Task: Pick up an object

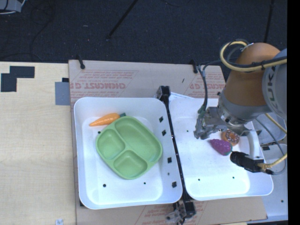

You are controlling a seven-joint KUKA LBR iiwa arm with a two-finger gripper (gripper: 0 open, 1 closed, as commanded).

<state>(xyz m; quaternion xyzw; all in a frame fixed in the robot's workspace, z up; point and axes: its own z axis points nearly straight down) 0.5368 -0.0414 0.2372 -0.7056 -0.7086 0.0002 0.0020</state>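
Currently the pincer (202, 131) hangs low over the right bin (211, 182), just left of a purple object (220, 146) lying on the bin floor; whether it is spread or pressed together cannot be told. Beside it, the left bin (93, 191) holds a green divided tray (129, 146) with an orange carrot (104, 120) at the tray's upper left edge.

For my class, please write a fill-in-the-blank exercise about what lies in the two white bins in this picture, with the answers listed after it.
1. The green divided plate lies in the ____ bin.
2. The toy carrot beside the plate is ____ in colour.
3. The purple object lies in the ____ bin, near the gripper.
4. The green plate has ____ compartments.

Answers: left; orange; right; three
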